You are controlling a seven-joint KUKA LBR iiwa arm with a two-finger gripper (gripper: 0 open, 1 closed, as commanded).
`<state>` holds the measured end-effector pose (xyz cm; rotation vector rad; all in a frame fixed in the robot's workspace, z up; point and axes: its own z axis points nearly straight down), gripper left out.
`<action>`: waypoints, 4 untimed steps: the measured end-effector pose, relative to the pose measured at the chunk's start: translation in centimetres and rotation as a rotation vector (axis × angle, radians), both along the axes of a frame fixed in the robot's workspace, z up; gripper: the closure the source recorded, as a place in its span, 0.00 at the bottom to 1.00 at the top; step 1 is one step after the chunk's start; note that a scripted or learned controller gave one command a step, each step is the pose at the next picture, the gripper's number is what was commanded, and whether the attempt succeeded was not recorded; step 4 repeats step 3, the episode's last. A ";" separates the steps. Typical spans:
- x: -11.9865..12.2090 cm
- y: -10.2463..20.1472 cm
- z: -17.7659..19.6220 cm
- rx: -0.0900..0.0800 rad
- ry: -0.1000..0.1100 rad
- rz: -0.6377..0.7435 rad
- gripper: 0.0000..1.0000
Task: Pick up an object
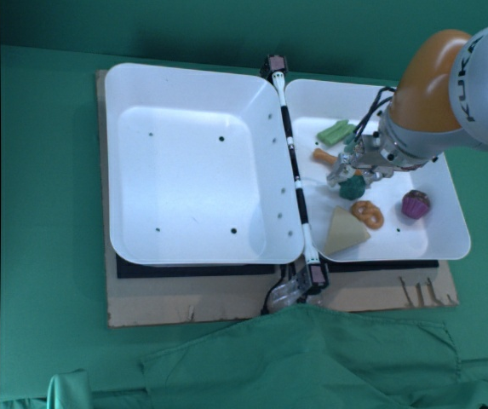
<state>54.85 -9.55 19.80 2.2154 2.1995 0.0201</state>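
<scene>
While arm hangs over right bin, gripper sits directly above dark green piece, touching or nearly. Finger state: cannot tell. Carrot just left; croissant below.

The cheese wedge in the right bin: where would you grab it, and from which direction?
I'd come straight down on the cheese wedge and pinch across its two long slanted sides, near the middle. It lies flat, so the top is open. Its narrow tip points up the view; the wide end sits near the bin's front wall. The orange pastry crowds its right side, so keep the pincer narrow.
</scene>
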 end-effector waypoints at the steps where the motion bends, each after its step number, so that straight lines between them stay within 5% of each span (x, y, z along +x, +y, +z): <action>1: -0.7 0.1 6.0 0.003 0.014 -0.013 1.00; 3: 1.5 0.4 17.0 0.002 0.012 0.014 1.00; 4: 1.5 0.4 17.0 0.002 0.012 0.014 1.00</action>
